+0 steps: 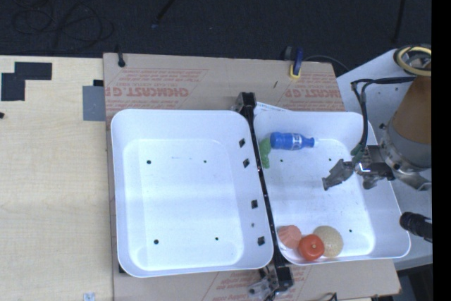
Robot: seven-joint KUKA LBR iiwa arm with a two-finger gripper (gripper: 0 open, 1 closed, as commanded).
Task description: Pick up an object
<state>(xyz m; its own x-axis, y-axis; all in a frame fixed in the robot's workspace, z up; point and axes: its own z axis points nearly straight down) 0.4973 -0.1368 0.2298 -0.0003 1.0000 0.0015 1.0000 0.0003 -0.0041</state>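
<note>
My gripper (337, 175) hangs over the right half of the right bin (366, 130), its dark tip pointing left. No object shows at the tip. A blue bottle (290, 142) lies on its side at the bin's back, up and to the left of the gripper. A green item (265, 151) rests against the bin's left wall. In the front corner sit a red ball (311, 247), a beige ball (329, 239) and a pink object (288, 234), well below the gripper.
The left bin (127, 151) stands beside the right one, with a black divider rail (257, 173) between them. Both sit on a cardboard sheet (183, 84). The arm's orange band (416, 109) and cables (363, 116) crowd the right edge.
</note>
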